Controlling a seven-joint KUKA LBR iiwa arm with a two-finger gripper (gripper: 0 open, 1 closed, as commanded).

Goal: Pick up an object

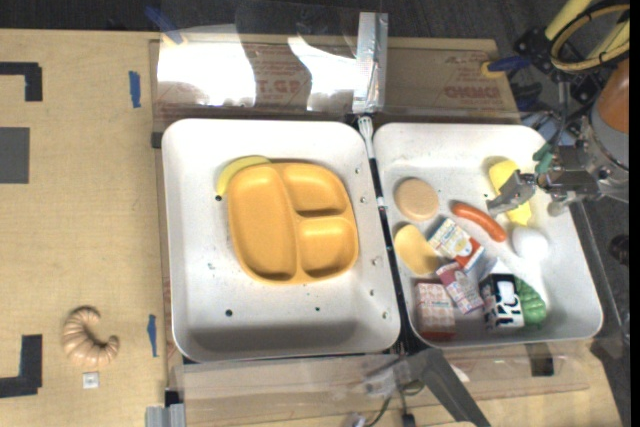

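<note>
The gripper [527, 187] is hanging over the right bin [590, 300] at about two o'clock of its floor, fingers spread apart and clamping nothing, so the pick is judged not yet made; every candidate object is lying loose in that bin: a yellow piece [501, 173] just beside the fingertips, a red sausage-like toy [479, 221] toward the centre, a white egg [529, 243] at three o'clock, a tan disc [417, 198] at ten o'clock, small packets [449, 287] and a green-and-black item [515, 301] near six o'clock; the left bin [190, 235] is carrying an orange divided tray [290, 220]; a croissant toy [88, 335] is resting on the bench at eight o'clock; printing on the packets and the cardboard behind [440, 80] is too small and blurred to read.
</note>
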